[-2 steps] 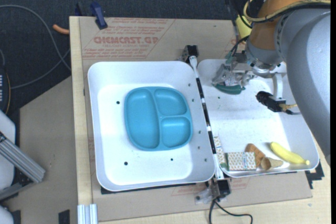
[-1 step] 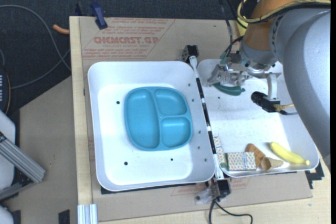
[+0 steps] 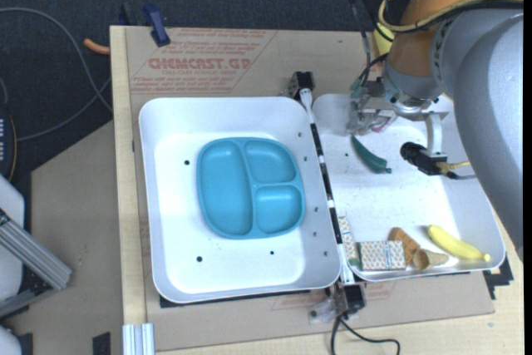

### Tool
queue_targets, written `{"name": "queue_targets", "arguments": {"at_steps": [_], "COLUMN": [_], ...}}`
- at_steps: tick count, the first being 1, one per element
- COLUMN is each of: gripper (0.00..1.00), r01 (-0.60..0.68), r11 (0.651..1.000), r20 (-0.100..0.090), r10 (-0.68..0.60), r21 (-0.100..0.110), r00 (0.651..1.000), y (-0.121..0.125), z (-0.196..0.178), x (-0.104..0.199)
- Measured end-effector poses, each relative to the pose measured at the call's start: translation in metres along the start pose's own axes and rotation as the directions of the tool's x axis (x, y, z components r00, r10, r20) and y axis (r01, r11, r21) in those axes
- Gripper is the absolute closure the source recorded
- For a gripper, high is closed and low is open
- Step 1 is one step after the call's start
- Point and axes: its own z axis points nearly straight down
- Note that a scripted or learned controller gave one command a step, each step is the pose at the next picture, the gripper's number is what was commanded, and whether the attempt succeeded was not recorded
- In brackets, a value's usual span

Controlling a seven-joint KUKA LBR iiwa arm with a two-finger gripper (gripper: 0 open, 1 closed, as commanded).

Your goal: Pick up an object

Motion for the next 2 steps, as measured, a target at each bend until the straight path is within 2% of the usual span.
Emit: {"name": "queue_targets", "arguments": {"at_steps": [1,2], "gripper": [0.00,0.00], "r01": [0.000,-0.003], "r11": [1.000,1.000], "r20": [0.000,-0.002], "r10": [0.000,0.003], "r21": [0.001,0.001], "r00": [1.000,1.000], "y": [0.000,-0.049], "z": [0.000,0.011], "x": [0.000,-0.037]}}
